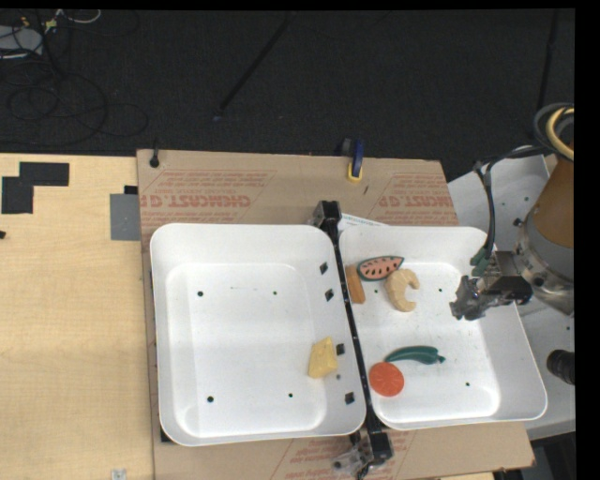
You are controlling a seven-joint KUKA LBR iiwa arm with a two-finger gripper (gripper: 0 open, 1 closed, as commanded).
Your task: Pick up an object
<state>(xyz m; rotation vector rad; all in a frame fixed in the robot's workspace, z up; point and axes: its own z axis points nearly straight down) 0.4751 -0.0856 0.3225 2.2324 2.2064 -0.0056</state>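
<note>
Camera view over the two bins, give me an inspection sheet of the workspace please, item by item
Surface: left bin and right bin, white, side by side on cardboard.
Job's things: yellow piece in the left bin; watermelon slice, beige curved piece, orange stick, green piece, red-orange round piece in the right bin.
Clutter: nothing seen.
Grippers: gripper over the right bin's right side, nothing seen held.
Cables: black cable on the arm; wires at the far left.
Surroundings: wooden bench, dark floor.

Two white bins (173, 281) sit side by side. Six small things in all — one yellow chunk (323, 359) in the left bin. Five in the right — a watermelon slice (380, 267), tan curved piece (403, 289), orange stick (355, 284), green pod (413, 354), red-orange disc (386, 379).
</note>
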